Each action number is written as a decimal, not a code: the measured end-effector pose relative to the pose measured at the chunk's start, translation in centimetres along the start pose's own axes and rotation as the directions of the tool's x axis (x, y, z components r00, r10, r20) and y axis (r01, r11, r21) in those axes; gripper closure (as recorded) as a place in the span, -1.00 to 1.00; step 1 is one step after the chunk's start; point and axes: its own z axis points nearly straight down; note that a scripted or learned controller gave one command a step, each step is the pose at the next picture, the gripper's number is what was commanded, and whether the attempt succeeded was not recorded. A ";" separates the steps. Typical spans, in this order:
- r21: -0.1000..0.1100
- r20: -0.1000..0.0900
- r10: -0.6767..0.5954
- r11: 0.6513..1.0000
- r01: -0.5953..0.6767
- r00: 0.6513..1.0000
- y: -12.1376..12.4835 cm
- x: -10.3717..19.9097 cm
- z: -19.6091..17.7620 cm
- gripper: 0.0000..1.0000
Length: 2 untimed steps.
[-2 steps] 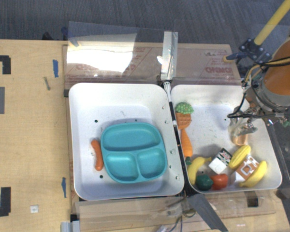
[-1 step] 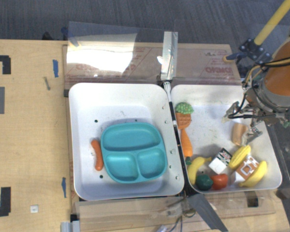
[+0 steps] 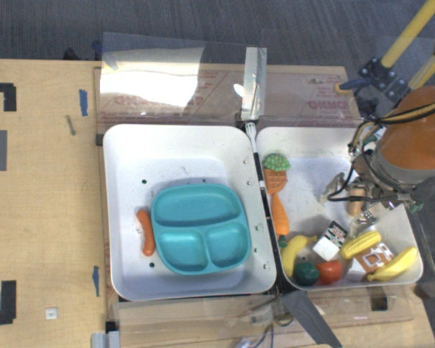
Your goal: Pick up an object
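Note:
The right bin [image 3: 312,147] holds a pile of toy food along its near side. In it are a yellow banana [image 3: 394,264], a yellow corn-like piece [image 3: 361,243], a red tomato [image 3: 331,270], a dark green piece [image 3: 305,272], a yellow lemon-like piece [image 3: 293,248] and a small white box [image 3: 325,249]. An orange carrot [image 3: 279,216] with a green top [image 3: 275,162] lies along the bin's left wall. My gripper [image 3: 357,203] hangs over the right half of this bin, just above and behind the corn-like piece, under the orange-banded wrist [image 3: 413,140].
The left bin [image 3: 127,158] bears a teal divided plate [image 3: 200,227], and an orange sausage-like piece [image 3: 146,232] lies at its left. A clear panel [image 3: 156,82] and a metal post [image 3: 252,85] stand behind the bins. Yellow struts [image 3: 413,27] rise at top right.

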 end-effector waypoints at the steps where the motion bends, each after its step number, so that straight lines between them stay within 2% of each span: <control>1: 0.006 0.013 0.003 1.000 -0.003 1.000 -0.1 -0.4 -1.4 1.00; 2: 0.004 0.012 0.003 1.000 -0.003 1.000 -0.1 -0.4 -1.3 -1.00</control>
